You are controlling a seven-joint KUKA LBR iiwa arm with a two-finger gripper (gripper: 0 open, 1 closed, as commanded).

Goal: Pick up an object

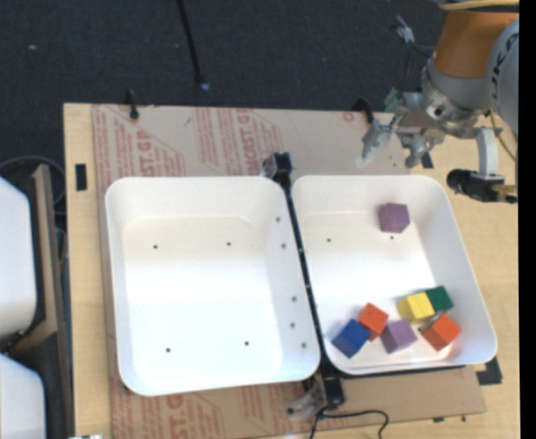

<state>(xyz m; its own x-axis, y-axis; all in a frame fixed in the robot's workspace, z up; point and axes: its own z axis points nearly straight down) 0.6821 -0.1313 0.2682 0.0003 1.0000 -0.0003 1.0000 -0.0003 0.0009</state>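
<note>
Clustered at the near edge of the right bin (460, 245) lie six small blocks: a blue cube (350, 337), an orange cube (373, 317), a purple cube (398, 335), a yellow cube (420, 306), a green cube (439, 297) and a second orange cube (441, 331). They sit touching or just beside one another, probably because the bin floor slopes them toward that near right corner. A lone purple block (393, 217) rests well apart from them, toward the far side of the same bin, with open floor all round it. The left bin (122, 245) lies alongside, its wall touching the right bin's.

Beyond the far rim of the right bin hangs the gripper (398, 146), its two fingers apart with nothing between them. It is raised above the bench, not yet over any block. Judged from this, the lone purple block is the easiest pick, since crowded neighbours would obstruct the fingers elsewhere.
</note>
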